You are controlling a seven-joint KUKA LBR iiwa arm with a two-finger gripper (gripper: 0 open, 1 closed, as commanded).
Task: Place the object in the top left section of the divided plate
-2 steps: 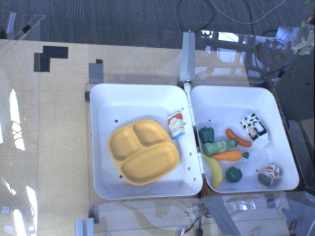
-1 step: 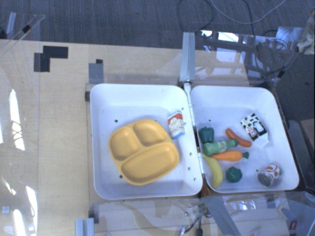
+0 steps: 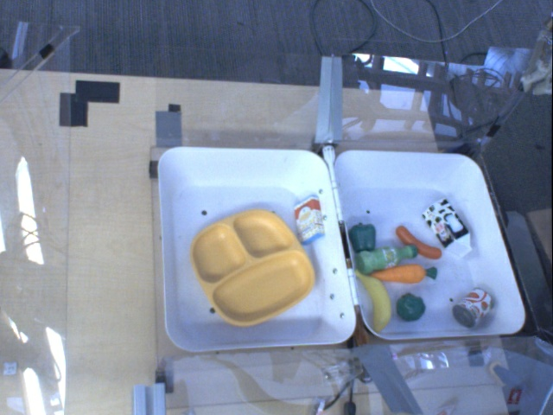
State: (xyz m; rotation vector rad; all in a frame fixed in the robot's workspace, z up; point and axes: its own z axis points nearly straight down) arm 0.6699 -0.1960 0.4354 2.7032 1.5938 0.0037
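A yellow divided plate (image 3: 251,266) lies in the left bin (image 3: 186,175), with two small sections at its upper side and one large section below. A small white and red carton (image 3: 309,219) lies just right of the plate's upper right section, near the bin's right wall. The right bin (image 3: 484,188) holds a black and white carton (image 3: 444,222), a red sausage-like piece (image 3: 418,241), a green bottle (image 3: 386,257), a carrot (image 3: 403,274), a banana (image 3: 376,300), a dark green pepper (image 3: 362,235), a green broccoli-like piece (image 3: 410,307) and a small can (image 3: 473,308).
A metal post (image 3: 329,102) stands behind the seam between the bins. Cables (image 3: 380,7) loop over the dark floor at the back. Grey frame parts (image 3: 449,102) sit behind the right bin. The wooden bench (image 3: 78,258) stretches left of the bins.
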